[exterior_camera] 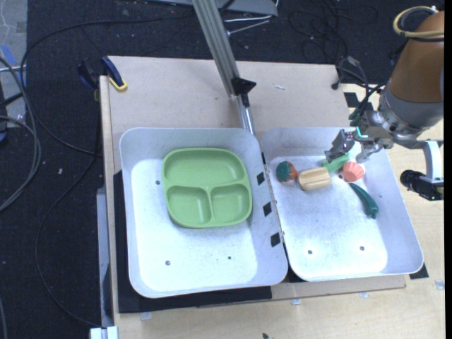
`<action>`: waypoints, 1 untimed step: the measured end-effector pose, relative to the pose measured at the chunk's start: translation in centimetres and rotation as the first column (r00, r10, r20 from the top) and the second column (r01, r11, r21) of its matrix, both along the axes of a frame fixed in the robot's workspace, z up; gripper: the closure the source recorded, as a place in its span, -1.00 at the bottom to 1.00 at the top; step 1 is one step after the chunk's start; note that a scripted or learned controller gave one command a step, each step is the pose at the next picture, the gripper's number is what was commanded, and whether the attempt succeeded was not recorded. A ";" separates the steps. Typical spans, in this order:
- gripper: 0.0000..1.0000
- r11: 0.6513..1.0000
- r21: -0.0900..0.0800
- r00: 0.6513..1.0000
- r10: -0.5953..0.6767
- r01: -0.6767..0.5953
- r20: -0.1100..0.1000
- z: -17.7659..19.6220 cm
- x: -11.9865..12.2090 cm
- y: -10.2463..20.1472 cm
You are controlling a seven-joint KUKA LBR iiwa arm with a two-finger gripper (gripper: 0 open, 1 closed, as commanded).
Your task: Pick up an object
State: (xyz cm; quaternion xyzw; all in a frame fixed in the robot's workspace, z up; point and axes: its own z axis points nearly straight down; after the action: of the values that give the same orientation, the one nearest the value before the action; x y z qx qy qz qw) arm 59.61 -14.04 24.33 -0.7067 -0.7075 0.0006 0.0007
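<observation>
Camera view, fixed overhead, slanted. Left bin: white, shallow, bearing one green tray with three compartments, lying flat toward the rear; nothing rests in the tray. Right bin: white, shallow, its toys gathered in the rear half, presumably left loose there as pick candidates. Items: a small ball, green with an orange patch, nearest the wall shared by the bins; a tan cylinder lying on its side just beside the ball; a light green piece behind the cylinder, partly under the tool; a pink-orange piece just right of that; a dark green pod lying apart toward the front right. Arm: grey with an orange band, entering from the right, wrist low over the rear of the right bin. Gripper: hanging directly above the light green and pink-orange pieces, close to or touching them; contact cannot be settled. Finger spread: cannot tell, the tips being dark and small against the clutter. Nothing is seen lifted; every toy appears to lie on the bin floor. Judged step: descent upon the clustered toys, pick not yet made.
</observation>
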 end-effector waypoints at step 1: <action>-1.00 1.000 0.000 1.000 0.000 0.000 0.002 0.1 0.0 0.0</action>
State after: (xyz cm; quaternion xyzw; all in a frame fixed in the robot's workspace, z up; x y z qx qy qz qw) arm 59.66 -14.04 24.42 -0.7066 -0.7076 0.0000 -0.0002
